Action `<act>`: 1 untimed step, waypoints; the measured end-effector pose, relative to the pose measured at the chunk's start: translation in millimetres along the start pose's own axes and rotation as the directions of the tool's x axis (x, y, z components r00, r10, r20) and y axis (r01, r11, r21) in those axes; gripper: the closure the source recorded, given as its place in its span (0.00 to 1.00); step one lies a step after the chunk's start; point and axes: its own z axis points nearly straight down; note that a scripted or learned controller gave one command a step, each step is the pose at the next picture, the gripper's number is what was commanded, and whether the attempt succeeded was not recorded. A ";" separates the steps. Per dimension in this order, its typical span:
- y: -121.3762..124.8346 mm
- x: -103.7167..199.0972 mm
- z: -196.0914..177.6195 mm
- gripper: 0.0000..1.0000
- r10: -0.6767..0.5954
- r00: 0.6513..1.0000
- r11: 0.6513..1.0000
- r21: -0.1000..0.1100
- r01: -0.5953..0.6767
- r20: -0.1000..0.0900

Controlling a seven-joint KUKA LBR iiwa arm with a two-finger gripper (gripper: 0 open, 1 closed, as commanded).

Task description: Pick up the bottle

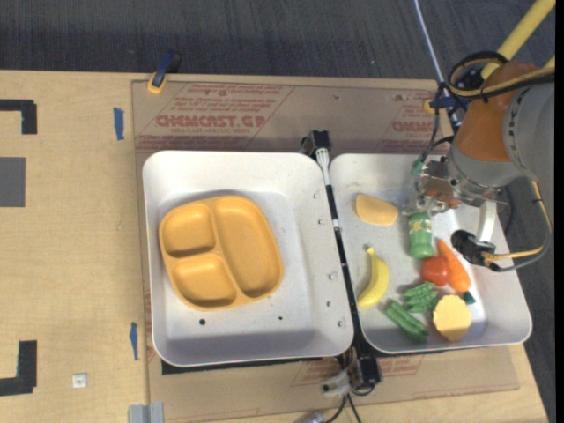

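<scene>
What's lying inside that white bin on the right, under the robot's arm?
In the right white bin: a yellow wedge, small green bottle, banana, orange carrot, green vegetables and yellow block. The arm covers the bin's far corner.

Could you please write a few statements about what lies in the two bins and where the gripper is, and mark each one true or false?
1. The orange divided plate lies in the left bin. True.
2. The banana lies on that plate. False: it lies in the right bin.
3. The gripper is above the green bottle. True.
4. The bottle lies in the left bin. False: it is in the right bin, beside the carrot.
</scene>
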 end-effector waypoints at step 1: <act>-31.8 52.7 -143.4 1.00 -0.030 1.000 1.000 0.003 0.030 -0.001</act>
